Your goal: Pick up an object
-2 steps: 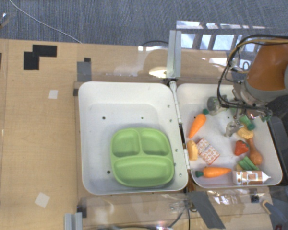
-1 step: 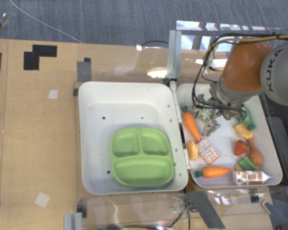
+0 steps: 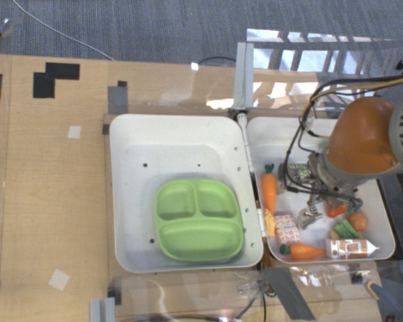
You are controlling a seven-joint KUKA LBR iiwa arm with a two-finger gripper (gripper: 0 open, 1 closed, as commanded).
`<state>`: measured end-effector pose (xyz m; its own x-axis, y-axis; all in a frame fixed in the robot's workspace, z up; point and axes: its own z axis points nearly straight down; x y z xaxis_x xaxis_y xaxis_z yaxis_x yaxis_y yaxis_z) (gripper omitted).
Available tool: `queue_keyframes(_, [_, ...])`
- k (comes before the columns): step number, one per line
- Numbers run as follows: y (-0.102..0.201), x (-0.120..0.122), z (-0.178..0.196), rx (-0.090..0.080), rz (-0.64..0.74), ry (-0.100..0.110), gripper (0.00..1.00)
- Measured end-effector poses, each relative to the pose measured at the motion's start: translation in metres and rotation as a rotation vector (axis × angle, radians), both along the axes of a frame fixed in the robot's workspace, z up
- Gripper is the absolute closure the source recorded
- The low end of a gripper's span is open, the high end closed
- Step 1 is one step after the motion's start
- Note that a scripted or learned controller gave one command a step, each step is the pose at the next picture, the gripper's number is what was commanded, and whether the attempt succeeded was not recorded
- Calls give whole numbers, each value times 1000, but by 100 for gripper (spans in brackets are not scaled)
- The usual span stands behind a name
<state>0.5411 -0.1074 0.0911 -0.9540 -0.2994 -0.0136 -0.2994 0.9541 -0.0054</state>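
Observation:
The right bin (image 3: 387, 213) holds several toy foods. An orange carrot (image 3: 269, 190) lies along its left wall, and a second carrot (image 3: 306, 251) rests near the front edge. Between them sits a pink and white box (image 3: 287, 228) beside a yellow piece (image 3: 269, 224). A white carton (image 3: 350, 249) lies at the front right, with a green piece (image 3: 346, 229), an orange ball (image 3: 358, 221) and a red piece (image 3: 336, 211) behind it. My gripper (image 3: 313, 214) hangs low over the middle of this bin, just right of the box, under the orange wrist band (image 3: 361, 138).
The left bin (image 3: 134, 153) carries a green divided plate (image 3: 199, 219) in its front half. A metal divider (image 3: 252, 180) separates the two bins. Cables (image 3: 299, 139) loop from the arm over the right bin's back. Wooden bench spreads to the left.

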Motion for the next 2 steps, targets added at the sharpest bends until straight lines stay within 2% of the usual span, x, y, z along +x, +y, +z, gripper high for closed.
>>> queue_keyframes(1, [10, 31, 1, -12, 213, -2, 0])
queue_keyframes(2, [-4, 102, -2, -2, 214, 1, 0])
